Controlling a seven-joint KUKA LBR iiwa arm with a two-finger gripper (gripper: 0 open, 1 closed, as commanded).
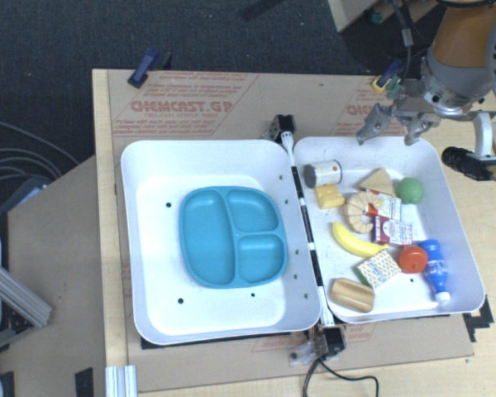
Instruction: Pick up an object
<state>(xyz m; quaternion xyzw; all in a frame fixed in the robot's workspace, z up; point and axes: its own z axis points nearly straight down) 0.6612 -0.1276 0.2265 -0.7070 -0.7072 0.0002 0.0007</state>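
Progress: nothing is held; the pick is judged not yet begun, with descent, closure and lift all left.
Gripper: seen above the far rim of the right bin; the jaws are spread wide with nothing between them.
Candidates: all lie in the right bin; nearest the jaws are a small grey-and-white can on its side and a tan wedge.
Other items: smooth curved yellow banana, round green ball, glossy red ball, blue bottle, brown bread loaf.
Left bin: a matte blue three-compartment plate is carried.
Counter: tan board, printed lettering.
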